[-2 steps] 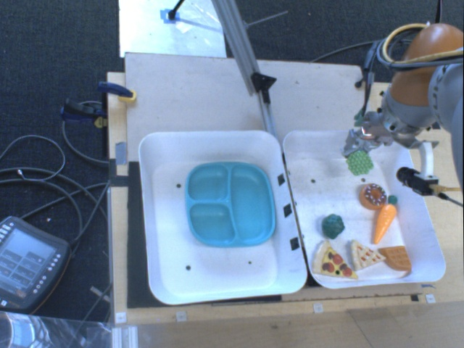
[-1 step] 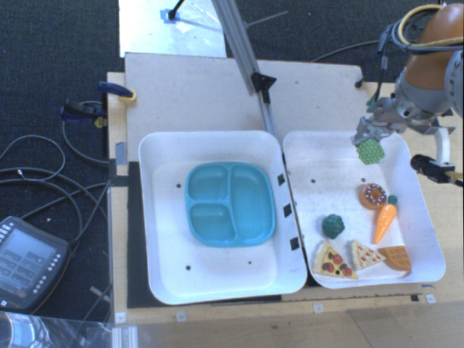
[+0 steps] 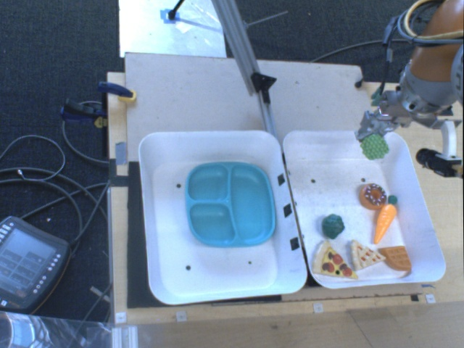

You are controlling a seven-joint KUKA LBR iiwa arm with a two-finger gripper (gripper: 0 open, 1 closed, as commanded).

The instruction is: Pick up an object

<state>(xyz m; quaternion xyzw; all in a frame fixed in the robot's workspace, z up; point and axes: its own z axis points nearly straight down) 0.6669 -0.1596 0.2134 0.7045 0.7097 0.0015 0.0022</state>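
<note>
Tool up over far corner of right bin; small green bumpy ball pinched in its tips, lifted above bin floor; ball looks light, bit squashy, bumps help grip; hold at middle, it might roll out; donut, carrot, dark green lump, pizza slice lie in bin, nearer camera than ball.

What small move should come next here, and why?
Probably a short lift straight up. The hand sits above the right white bin's far corner with the bumpy light green ball hanging just beneath it, apparently gripped. Rising a little would show whether the ball truly comes away with the hand.
</note>
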